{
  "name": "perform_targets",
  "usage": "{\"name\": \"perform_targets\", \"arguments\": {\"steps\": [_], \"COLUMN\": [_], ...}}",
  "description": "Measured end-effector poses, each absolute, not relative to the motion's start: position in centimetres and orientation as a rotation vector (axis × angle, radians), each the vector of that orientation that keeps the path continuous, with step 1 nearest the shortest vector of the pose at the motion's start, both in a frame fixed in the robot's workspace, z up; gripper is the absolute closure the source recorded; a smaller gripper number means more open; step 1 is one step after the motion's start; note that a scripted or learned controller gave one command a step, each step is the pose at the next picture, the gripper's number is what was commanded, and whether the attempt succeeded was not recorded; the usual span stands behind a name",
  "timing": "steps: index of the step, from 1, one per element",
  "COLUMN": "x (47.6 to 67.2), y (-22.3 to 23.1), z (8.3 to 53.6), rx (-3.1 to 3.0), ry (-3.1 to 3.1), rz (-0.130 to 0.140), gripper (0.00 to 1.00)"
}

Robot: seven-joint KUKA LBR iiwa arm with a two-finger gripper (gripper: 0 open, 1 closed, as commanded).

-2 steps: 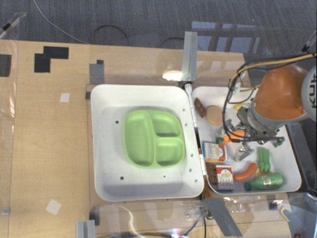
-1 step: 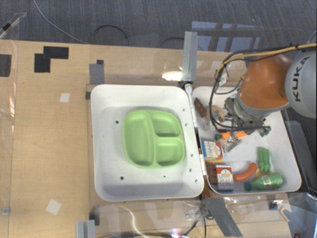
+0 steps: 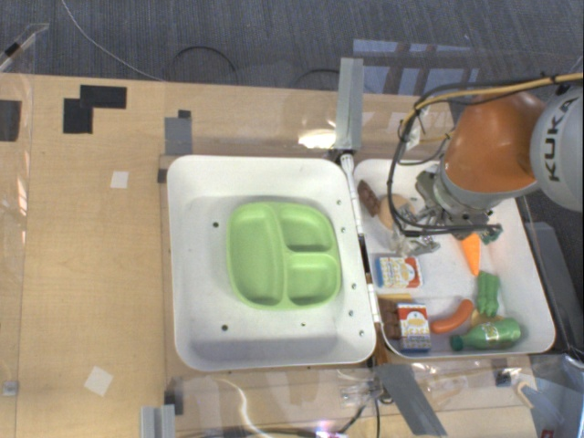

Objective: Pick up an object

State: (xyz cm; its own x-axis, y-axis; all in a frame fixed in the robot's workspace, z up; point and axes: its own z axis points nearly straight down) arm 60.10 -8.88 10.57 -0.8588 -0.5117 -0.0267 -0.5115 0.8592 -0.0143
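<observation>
jaws (image 3: pixel 422 236) hang just above small carton (image 3: pixel 398 272) in right bin (image 3: pixel 538 286).

Robotics lab setup. Plywood bench (image 3: pixel 82 272) with black marker patches (image 3: pixel 91 106) at 10 o'clock, metal brackets (image 3: pixel 348 103) at 12, loose cabling (image 3: pixel 100 48), grey carpet (image 3: pixel 228 16), two white bins (image 3: pixel 196 336).

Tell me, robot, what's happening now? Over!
Gripper low in the right bin, finger state unclear. Nothing seen held. Small carton and carrot close beside it. Green tray sits in the left bin.
</observation>
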Motion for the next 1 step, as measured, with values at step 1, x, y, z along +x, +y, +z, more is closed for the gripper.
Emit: {"name": "perform_targets", "arguments": {"steps": [1], "x": [61.53], "y": [-14.11], "z": [18.21], "rx": [-1.304], "ry": [2.844], "rz": [-0.012], "gripper": [1.0]}}
